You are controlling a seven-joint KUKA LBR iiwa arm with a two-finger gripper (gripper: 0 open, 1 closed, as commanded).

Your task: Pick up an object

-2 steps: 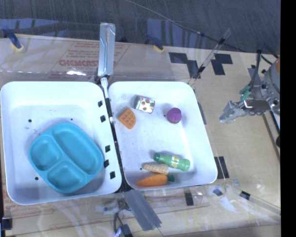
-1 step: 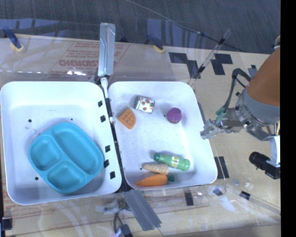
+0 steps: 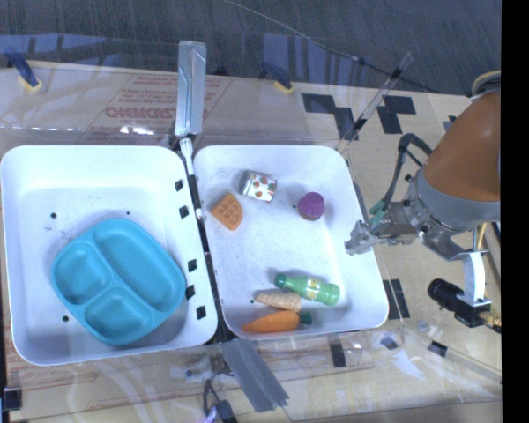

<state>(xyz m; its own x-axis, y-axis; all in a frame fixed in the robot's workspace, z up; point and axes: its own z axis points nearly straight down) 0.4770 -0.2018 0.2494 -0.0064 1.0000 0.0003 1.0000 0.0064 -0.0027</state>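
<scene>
**Two bins, five small things, gripper at the right rim**

Two white bins are sitting side by side, and we are seeing the gripper (image 3: 363, 236) hanging at the outer right rim of the right bin (image 3: 286, 161), outside its floor. We cannot tell how it is set, apart or together.

We are finding open floor through the middle of the right bin. A purple ball (image 3: 311, 205) is lying nearest the gripper, up and to its left, with clear room all round it. A small printed can (image 3: 258, 186) and an orange waffle-like piece (image 3: 228, 211) are resting further left, the latter near the dividing wall.

Along the near edge, three long things are crowding together: a green bottle (image 3: 309, 288) lying with its long axis left to right, slightly tilted, a tan piece (image 3: 279, 300) just under it, and a carrot (image 3: 271, 322) almost against the wall.

In the left bin (image 3: 26, 170) a blue divided tray (image 3: 117, 279) is lying.
</scene>
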